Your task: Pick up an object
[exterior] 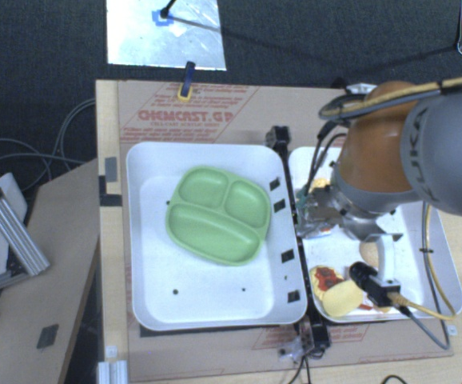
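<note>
The arm's wrist hangs low over the right bin (447,282), and my gripper (315,217) sits below it near the bin's left wall, mostly hidden by the wrist. At the front of that bin lie a pale yellow rounded object (341,298) and a red patterned item (325,278) just behind it, both a short way in front of the gripper. A small yellow object (320,184) peeks out behind the gripper at the bin's back left. In the left bin (155,294) a green divided plate (219,214) lies flat, off to the gripper's left.
A black-clipped divider (288,214) separates the two bins, close beside the gripper. The bins rest on a cardboard sheet (191,114). A shiny metal sheet (165,21) lies behind the bench, and an aluminium frame (7,222) stands at the left.
</note>
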Controlling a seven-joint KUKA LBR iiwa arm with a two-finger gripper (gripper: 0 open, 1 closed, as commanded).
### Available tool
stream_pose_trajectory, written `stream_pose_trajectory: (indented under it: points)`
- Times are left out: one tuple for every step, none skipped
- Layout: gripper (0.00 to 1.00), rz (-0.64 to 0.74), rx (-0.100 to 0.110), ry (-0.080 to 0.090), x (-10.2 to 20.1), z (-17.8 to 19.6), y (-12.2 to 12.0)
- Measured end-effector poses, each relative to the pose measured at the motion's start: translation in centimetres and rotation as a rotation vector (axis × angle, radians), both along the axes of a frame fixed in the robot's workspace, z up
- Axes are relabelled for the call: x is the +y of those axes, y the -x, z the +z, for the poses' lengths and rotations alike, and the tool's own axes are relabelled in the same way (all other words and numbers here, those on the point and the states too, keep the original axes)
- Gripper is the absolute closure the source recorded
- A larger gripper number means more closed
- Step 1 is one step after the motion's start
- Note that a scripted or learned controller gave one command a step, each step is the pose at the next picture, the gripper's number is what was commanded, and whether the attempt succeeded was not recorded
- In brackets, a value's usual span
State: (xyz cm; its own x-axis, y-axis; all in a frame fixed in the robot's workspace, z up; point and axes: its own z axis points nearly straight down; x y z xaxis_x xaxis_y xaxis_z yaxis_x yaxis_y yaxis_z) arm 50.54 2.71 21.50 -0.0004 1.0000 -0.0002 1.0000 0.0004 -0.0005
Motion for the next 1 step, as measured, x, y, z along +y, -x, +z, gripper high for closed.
stream_pose_trajectory:
  points:
    - [1.0,0.001,-0.002,0.0,0.08,0.11,-0.14]
